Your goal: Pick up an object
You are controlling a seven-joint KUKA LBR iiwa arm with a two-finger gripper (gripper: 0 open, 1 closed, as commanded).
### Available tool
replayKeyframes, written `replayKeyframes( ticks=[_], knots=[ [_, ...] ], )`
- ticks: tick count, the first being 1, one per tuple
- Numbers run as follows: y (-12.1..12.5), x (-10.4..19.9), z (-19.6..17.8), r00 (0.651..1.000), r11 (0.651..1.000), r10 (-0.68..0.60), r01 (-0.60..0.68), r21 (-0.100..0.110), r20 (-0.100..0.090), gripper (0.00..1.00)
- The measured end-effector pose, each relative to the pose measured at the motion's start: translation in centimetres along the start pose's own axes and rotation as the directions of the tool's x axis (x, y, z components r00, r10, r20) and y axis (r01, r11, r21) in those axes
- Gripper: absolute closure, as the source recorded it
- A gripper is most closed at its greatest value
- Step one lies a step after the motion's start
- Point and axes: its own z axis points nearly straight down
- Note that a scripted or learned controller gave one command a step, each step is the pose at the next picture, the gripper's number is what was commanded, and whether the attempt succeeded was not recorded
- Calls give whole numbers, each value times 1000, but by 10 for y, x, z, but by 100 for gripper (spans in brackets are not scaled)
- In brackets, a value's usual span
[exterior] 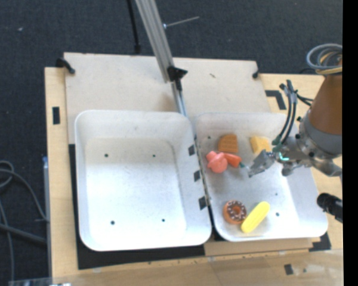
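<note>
Now the arm [325,109] reaches in from the right, its orange band above the grey wrist, and its gripper [264,162] hangs low over the right bin [298,222]. Its fingers [256,165] point left and down toward the middle of that bin, but they are small and blurred, so I cannot tell whether they are spread or pressed together, and nothing can be made out between them.

Five objects lie in the right bin. A pink toy [216,161] lies near the bin's left wall, with a small orange-red piece [233,159] touching its right side. Just behind them sits a brown bun [228,142]. A yellow wedge [260,143] lies to the right of the bun, just beside the gripper on its far side. Toward the near edge, a donut [234,211] with a brown ring and pale sprinkles sits beside a yellow banana [255,216], which lies tilted with its upper end to the right; the two look to be touching. The gripper is nearest the wedge and the orange-red piece, and well apart from the donut and banana.

The left bin [83,159] stands just beside the right one on the pale worktop [59,267]. A grey metal rail [155,31] slants down from the top toward the gap between the bins. Dark carpet surrounds the worktop, with cables [6,189] lying at the left.
</note>
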Motion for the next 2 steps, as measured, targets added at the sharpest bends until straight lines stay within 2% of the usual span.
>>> replayKeyframes(
  ticks=[1, 2],
  knots=[
    [0, 0, -2, 1000, 1000, 4, -4, -3, 1, 0],
    [0, -6, 60, 1000, 1000, 3, -3, 4, 0, 0]
  ],
)
